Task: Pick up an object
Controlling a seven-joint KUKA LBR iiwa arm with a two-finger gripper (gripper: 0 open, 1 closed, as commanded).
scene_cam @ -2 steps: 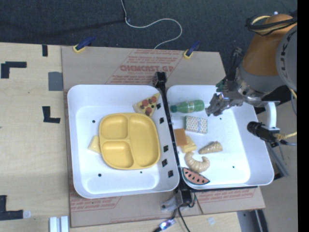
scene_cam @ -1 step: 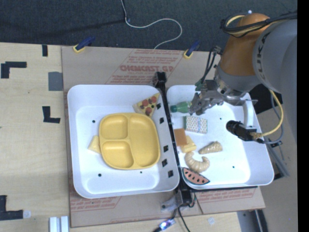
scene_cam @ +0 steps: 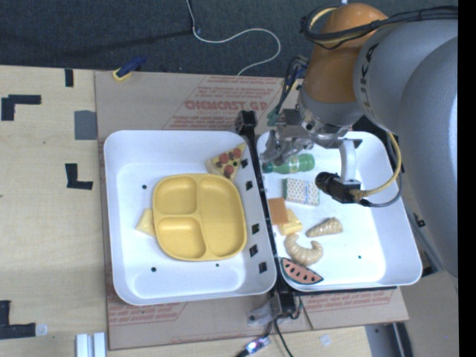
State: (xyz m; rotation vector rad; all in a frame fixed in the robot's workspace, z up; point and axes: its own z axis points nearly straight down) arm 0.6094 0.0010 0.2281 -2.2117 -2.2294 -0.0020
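The arm [scene_cam: 387, 58] comes in from 3 o'clock and covers the far right corner of the right bin [scene_cam: 387, 262]; its bulk is cut off by the frame edge. The tool [scene_cam: 285, 149] hangs over the far left part of that bin, at about 1 o'clock from the frame's centre. Whether it is spread or pressed together cannot be told, since the wrist hides it from above. Just beneath it lies a green bottle [scene_cam: 291, 163], partly hidden, and contact between the two cannot be judged.

At 6 o'clock from the bottle sit a small checkered packet [scene_cam: 301, 191], an orange block [scene_cam: 279, 213], a tan cone-shaped piece [scene_cam: 325, 227], a croissant [scene_cam: 305, 251] and a watermelon slice [scene_cam: 301, 274] at the near rim. In the left bin [scene_cam: 126, 155] a yellow divided plate [scene_cam: 199, 216] covers most of a yellow wedge [scene_cam: 144, 221] at its 9 o'clock side; a pizza slice [scene_cam: 227, 162] lies at its 1 o'clock.

Both bins rest on cardboard [scene_cam: 208, 99] over a pale wooden tabletop [scene_cam: 44, 199] with black marks. Dark carpet [scene_cam: 89, 13] and a white cable [scene_cam: 223, 32] lie at 12 o'clock.
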